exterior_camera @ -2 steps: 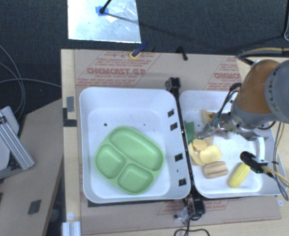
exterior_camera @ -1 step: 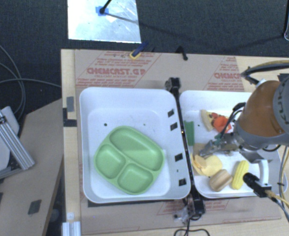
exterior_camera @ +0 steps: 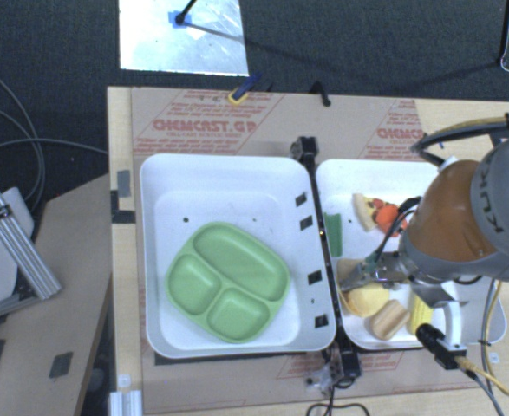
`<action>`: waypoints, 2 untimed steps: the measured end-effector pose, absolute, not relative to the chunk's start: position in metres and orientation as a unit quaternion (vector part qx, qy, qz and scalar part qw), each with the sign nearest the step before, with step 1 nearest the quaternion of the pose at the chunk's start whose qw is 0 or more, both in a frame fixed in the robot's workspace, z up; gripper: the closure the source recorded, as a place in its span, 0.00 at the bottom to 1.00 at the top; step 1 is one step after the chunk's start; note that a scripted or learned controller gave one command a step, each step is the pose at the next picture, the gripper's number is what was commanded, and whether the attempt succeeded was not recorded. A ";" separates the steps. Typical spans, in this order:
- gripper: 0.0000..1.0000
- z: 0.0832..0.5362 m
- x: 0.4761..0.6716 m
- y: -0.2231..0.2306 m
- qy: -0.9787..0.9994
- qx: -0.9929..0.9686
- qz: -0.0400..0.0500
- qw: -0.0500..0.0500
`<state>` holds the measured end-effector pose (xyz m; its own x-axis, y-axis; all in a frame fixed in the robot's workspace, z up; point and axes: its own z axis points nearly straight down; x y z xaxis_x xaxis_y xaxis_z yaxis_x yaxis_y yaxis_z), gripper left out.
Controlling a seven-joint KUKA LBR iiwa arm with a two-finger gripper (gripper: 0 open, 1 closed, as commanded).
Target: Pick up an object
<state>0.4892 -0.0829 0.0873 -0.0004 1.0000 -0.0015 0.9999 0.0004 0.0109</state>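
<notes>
Low over the right bin, the arm's hand points left, its opening too hidden to tell. Just below and touching close lies a yellow banana-like toy, long axis running left-right, beside a tan cylinder.

Small toy foods lie in the right bin. A pale yellow piece touches a tan cylinder.

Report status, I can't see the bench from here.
Tool low in right bin, over yellow item. Grip unconfirmed. Green divided tray in left bin.
</notes>
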 end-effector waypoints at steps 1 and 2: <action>0.00 0.153 0.488 -0.117 0.707 0.708 0.002 0.004; 0.00 0.186 0.514 -0.007 0.712 0.702 0.003 0.001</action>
